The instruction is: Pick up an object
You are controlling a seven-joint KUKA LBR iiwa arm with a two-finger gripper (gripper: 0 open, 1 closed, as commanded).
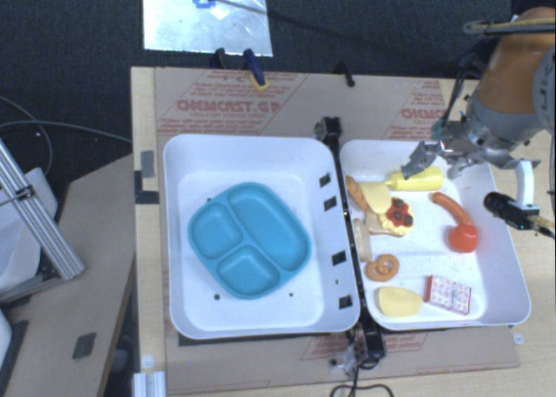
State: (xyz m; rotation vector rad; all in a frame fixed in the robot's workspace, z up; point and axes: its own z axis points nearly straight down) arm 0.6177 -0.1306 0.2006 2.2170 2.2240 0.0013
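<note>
Gripper (pixel 423 161): low over the right bin's (pixel 504 300) far end, finger state you can't tell.
Yellow corn toy (pixel 416 181): just below it, likely your target.
Blue divided tray (pixel 249 239): alone in the left bin (pixel 187 178), well apart.

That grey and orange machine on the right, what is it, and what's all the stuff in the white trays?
It is a robot arm, seen by one camera fixed above the bench. Its gripper hangs over the right bin, just above a yellow corn cob; whether it holds anything is unclear. That bin contains toy food: a sausage, a tomato, a pretzel, a pizza slice and a small patterned box. The left bin holds a blue divided plate.
</note>
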